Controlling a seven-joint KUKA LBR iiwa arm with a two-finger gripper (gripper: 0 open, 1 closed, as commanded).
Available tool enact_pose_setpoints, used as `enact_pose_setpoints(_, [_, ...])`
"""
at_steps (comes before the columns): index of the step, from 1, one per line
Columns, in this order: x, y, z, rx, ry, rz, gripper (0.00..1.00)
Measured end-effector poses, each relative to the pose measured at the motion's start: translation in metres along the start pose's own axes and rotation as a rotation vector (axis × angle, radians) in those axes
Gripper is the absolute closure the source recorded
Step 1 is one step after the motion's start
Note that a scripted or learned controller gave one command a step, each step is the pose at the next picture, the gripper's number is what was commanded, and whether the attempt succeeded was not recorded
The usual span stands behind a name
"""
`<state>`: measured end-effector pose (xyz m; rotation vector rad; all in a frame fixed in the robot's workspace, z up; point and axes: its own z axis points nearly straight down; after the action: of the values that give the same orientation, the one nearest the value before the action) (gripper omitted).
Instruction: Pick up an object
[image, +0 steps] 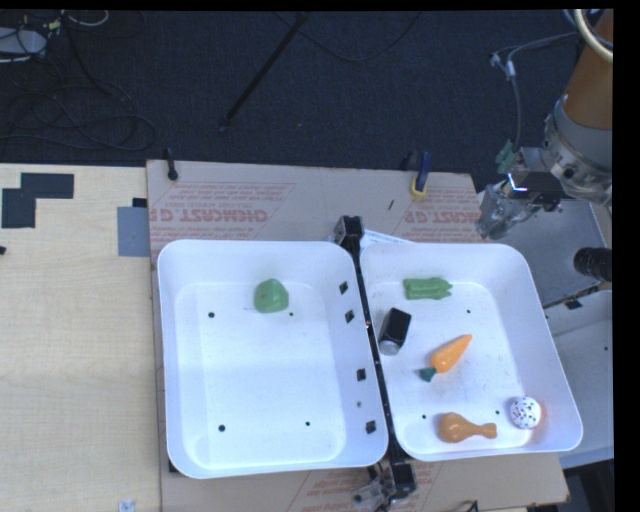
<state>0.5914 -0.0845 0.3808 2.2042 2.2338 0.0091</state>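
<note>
A: Bins first, as we look down from the camera view: we see two shallow white bins side by side on the counter (70, 350), the left bin (180, 300) and the right bin (545, 330), both resting on a sheet of brown cardboard (300, 205).

B: We agree. In the left bin we find one thing, a rounded green lump (270, 296) near the far wall, well apart from everything else.

A: In the right bin we count five. A green leafy piece (427, 289) lies toward the far side. A small black cylinder (394, 329) lies just beside the divide between the bins. A toy carrot (448, 355), orange with a green tip, lies tilted near the middle.

B: Nearer the front wall we see an orange gourd-shaped toy (464, 429), and close to its right a white ball with dark dots (524, 411) by the corner.

A: And the arm (585, 110)?

B: We see it at the upper right, with the claw (497, 212) hanging above the cardboard just beyond the far right corner of the right bin, clear of every object.

A: Nothing sits between its fingers that we can see. How far it is open, we cannot tell; it is too small and blurred.
</note>
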Motion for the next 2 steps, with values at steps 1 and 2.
enact_pose_setpoints(1, [0.089, 0.004, -0.043, 0.004, 0.001, 0.003, 1.0])
enact_pose_setpoints(2, [0.154, 0.004, -0.122, 0.001, 0.0, 0.006, 1.0])
